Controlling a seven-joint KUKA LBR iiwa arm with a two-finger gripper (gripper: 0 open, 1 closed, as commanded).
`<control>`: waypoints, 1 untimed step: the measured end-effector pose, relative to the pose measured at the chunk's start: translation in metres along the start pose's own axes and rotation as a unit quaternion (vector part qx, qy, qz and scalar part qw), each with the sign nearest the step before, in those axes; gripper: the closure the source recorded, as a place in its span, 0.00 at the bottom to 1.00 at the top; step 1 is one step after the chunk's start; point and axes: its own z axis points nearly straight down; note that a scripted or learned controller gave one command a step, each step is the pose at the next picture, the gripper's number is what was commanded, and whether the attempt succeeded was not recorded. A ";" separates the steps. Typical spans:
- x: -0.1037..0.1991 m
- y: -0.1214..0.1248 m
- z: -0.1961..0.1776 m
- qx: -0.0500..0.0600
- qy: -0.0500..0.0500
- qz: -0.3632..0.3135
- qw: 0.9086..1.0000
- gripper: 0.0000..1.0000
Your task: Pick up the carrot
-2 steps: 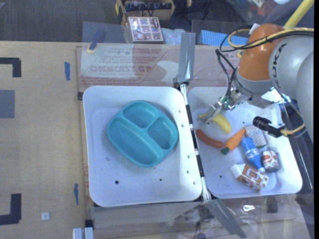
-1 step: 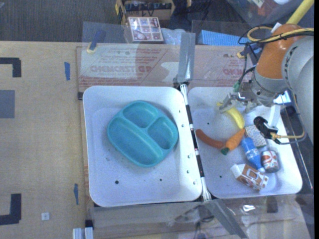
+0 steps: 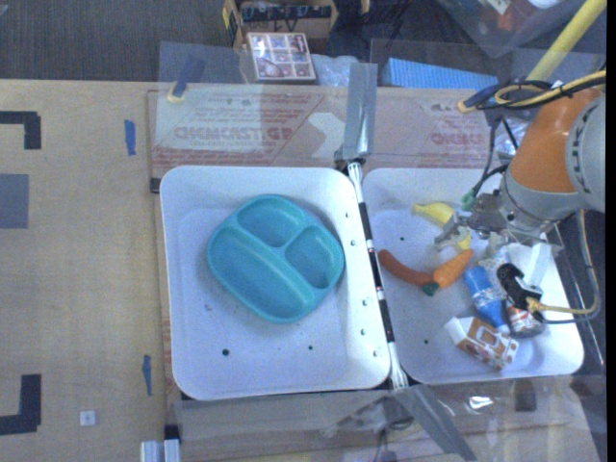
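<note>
Small carton (image 3: 484, 341): it lies in the right bin (image 3: 414, 354), close to the near edge, printed in white and brown.
Blue tube (image 3: 484, 295): it lies just behind the carton, beside some dark small items that are too blurred to name.
Carrot (image 3: 423, 272): it lies flat in the middle of the right bin, the red-orange end toward the left bin and the brighter orange end toward the arm.
Claw (image 3: 466, 242): it hangs at the brighter orange end of the carrot, on the arm side; whether its fingers are spread or closed I cannot tell, perhaps because the wrist hides them.
Blue plate (image 3: 276, 256): it has three compartments and lies near the middle of the left bin (image 3: 192, 354).
Yellow piece (image 3: 433, 211): it lies near the far edge of the right bin, behind the carrot.
Arm (image 3: 549, 162): orange band and grey body, over the right far corner of the right bin.
</note>
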 end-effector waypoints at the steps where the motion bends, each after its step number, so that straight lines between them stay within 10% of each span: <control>1: 0.006 -0.055 0.000 -0.002 0.000 0.023 1.000 0.00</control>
